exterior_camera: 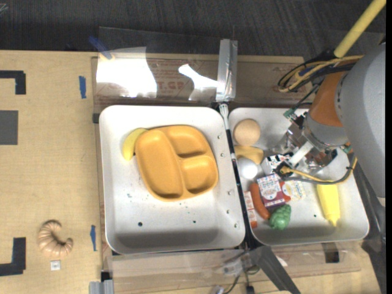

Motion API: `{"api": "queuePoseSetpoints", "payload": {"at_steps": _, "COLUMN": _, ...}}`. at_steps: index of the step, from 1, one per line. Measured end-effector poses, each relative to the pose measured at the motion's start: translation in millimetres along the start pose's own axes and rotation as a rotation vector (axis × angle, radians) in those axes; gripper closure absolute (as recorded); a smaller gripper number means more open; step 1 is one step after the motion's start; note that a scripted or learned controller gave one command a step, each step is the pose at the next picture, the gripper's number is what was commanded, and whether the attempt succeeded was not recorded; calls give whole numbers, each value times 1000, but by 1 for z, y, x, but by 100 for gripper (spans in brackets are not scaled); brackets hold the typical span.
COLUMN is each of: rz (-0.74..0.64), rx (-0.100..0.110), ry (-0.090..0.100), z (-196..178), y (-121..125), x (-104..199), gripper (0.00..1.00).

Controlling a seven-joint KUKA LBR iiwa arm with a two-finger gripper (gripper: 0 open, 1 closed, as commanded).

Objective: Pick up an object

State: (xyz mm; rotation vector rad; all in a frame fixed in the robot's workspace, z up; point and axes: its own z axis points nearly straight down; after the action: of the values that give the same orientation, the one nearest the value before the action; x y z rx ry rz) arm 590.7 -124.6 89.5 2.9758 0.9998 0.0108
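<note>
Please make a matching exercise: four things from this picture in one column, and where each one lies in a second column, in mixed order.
Things:
1. orange tray
2. croissant
3. corn
4. egg

Places:
A. right bin, near its far left corner
B. left bin
C. bench, outside the bins
D. right bin, right side

Pairs: 1-B, 2-C, 3-D, 4-A
</note>
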Motion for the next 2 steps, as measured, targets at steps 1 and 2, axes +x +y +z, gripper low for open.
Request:
{"api": "queuePoseSetpoints", "payload": {"at_steps": 1, "rz": -275, "rx": 3, "ry": -5, "z": -46, "y": 17, "x": 33, "gripper": 0}}
{"api": "queuePoseSetpoints", "payload": {"at_steps": 2, "rz": -277, "rx": 3, "ry": -3, "z": 3, "y": -10, "x": 7, "gripper": 0}}
